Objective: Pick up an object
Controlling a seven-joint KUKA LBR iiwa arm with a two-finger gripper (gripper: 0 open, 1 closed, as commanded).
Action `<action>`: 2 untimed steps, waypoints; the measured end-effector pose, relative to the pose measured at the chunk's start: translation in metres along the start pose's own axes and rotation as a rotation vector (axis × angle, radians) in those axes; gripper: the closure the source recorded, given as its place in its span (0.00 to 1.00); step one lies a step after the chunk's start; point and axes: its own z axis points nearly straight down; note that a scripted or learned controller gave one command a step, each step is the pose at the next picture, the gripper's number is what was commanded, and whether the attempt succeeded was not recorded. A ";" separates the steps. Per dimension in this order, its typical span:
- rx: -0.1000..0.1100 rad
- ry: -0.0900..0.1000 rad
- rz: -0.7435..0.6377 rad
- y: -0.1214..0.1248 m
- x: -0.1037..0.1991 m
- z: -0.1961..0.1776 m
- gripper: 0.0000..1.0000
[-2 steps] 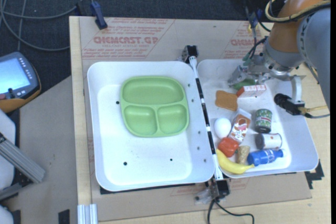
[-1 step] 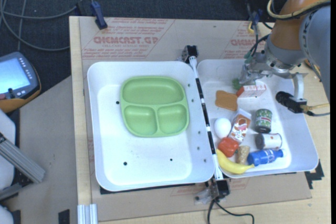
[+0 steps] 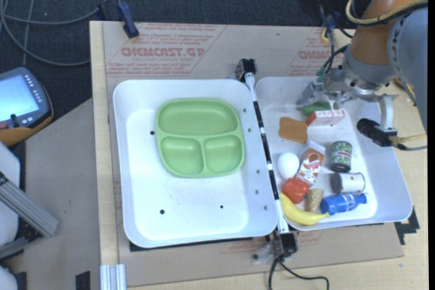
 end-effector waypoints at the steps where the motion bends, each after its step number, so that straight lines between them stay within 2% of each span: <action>1: 0.016 0.007 0.002 0.001 0.009 0.024 0.00; 2: 0.014 0.004 0.001 0.002 0.008 0.013 1.00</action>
